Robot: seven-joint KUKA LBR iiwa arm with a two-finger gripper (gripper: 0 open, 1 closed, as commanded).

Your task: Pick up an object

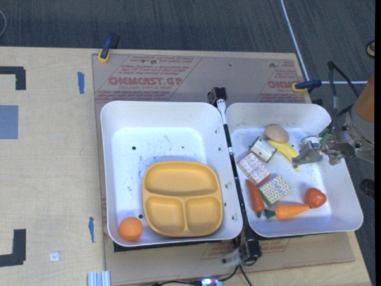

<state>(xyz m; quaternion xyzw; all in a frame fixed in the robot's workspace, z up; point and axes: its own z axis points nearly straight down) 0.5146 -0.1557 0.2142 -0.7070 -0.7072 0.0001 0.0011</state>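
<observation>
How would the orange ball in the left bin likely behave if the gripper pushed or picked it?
The orange ball looks round and smooth, so it would probably roll when nudged. It rests in the bin's corner beside the yellow tray, which may block fingers closing around it.

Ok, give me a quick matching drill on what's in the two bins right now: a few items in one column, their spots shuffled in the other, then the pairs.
Items:
1. orange ball
2. yellow divided plate
3. banana
4. tomato

Places:
A. right bin, near its right wall, just above the carrot's tip
B. left bin, front left corner
C. right bin, beside the gripper
D. left bin, middle to front

Pairs: 1-B, 2-D, 3-C, 4-A
</observation>
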